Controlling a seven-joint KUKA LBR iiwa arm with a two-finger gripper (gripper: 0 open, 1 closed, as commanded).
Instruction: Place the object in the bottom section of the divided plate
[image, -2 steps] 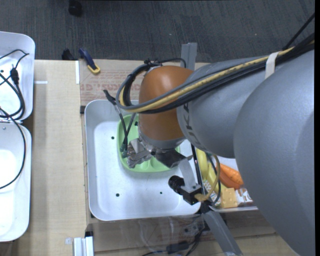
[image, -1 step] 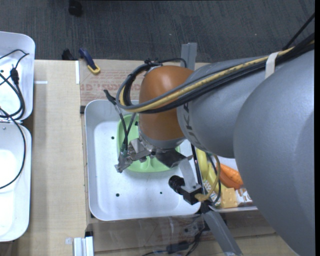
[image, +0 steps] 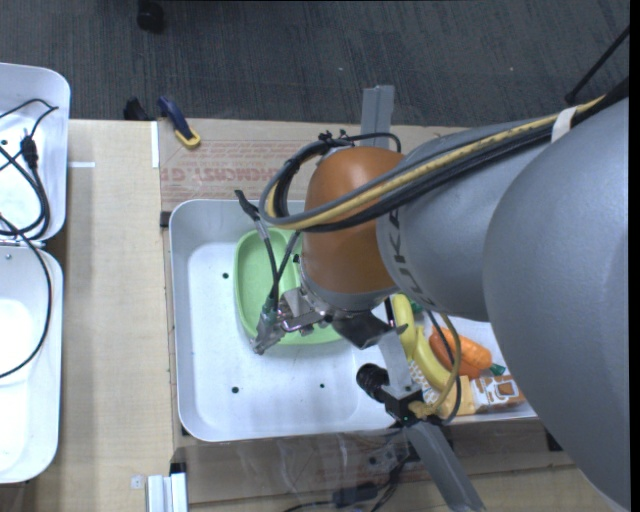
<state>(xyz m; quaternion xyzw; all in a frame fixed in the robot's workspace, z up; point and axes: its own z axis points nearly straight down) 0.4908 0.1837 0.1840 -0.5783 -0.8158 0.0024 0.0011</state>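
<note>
The object cannot be picked out with any certainty: a banana (image: 418, 345) and an orange carrot-like piece (image: 468, 352) lie to the right of the hand (image: 268, 330), at the bin's right edge and partly behind the arm's cables, and which of them is meant I cannot tell. The green divided plate (image: 252, 275) sits in the white bin (image: 200, 330), with the hand low over its lower-left rim; the arm (image: 350, 235) (its orange band taking up the middle of the view) hides most of the plate, so the dividers and sections are not visible. Whether the hand is open or closed, or has anything in it, cannot be made out; it shows as a small dark metallic cluster.

Below and to the left of the hand, the bin floor is bare white up to the left and bottom walls. Further left, past a strip of table (image: 110, 300), a second white bin (image: 25, 330) is cut off by the frame and has black cables (image: 30, 190) trailing into it.
</note>
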